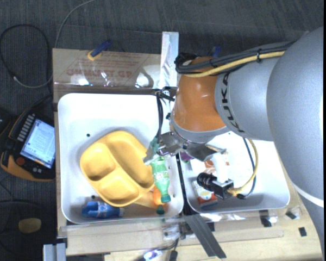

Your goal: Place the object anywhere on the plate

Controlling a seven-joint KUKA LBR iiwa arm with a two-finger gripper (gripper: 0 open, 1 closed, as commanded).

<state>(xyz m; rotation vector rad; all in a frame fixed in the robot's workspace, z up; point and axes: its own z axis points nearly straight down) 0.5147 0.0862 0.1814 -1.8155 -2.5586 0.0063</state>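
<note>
A yellow plate with compartments (111, 167) lies tilted in the left bin (70, 118). A green bottle (161, 179) lies along the plate's right edge, next to the wall between the bins, with its cap end toward the front. An orange thing (152, 200) pokes out beneath it. My gripper (158, 150) hangs just above the bottle's far end, over the right side of the left bin. The arm's wrist hides how the gripper meets the bottle.
A blue object (100, 210) lies at the front of the left bin, below the plate. The right bin (271, 197) holds a red and orange item (204, 181), a purple piece (185, 156) and a dark item (207, 200). The arm covers most of the right bin.
</note>
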